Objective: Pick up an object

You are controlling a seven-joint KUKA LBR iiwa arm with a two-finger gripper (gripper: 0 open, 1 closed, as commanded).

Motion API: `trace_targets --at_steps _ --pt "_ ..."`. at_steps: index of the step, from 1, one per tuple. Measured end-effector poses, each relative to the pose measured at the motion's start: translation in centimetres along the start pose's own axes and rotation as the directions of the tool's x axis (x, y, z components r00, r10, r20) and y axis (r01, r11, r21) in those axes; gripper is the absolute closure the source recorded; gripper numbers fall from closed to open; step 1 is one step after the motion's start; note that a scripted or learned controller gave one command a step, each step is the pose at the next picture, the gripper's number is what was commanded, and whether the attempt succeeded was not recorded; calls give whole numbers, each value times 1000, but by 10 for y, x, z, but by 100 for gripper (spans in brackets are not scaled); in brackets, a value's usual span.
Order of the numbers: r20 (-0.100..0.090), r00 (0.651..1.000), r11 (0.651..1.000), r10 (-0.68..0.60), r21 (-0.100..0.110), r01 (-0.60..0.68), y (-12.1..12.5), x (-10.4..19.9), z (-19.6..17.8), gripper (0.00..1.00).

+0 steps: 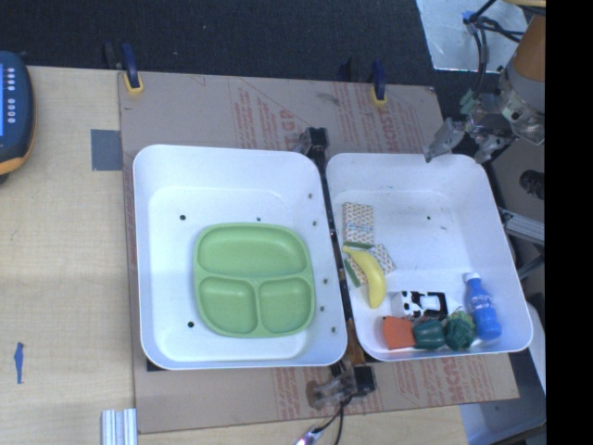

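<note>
— Camera view first, from the near edge: the right bin (500, 239) has everything bunched in its front corner. Orange block (397, 333), two green lumps (444, 332), a blue bottle (481, 308) leaning on the wall, a black-and-white piece (423, 301) just behind them.

— Tight cluster. Fingers coming down there could wedge between neighbours or knock the bottle over, I'd guess.

— Further back, the banana (371, 275) lies half on a patterned pad (359, 222), right by the inner wall. That wall could block one finger.

— And the left bin (153, 276)?

— Just a green tray (253, 279), flat, probably too wide to pinch.

— Where's the gripper (460, 137)?

— Far side, above the right bin's back rim, fingers spread, carrying nothing. Well apart from every object, so it has a long way to go.
</note>
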State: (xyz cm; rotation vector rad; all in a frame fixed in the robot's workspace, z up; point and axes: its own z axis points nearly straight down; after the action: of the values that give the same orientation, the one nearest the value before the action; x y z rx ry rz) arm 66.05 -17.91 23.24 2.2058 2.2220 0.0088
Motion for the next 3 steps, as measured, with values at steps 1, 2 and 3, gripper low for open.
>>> trace_targets --at_steps 1,2,3 --pt "-4 1000 1000 5 25 -5 -39 -18 99 0" --pt "-1 1000 1000 7 5 -7 -75 -16 -11 0" --pt "-8 1000 1000 -5 21 6 -55 74 63 0"
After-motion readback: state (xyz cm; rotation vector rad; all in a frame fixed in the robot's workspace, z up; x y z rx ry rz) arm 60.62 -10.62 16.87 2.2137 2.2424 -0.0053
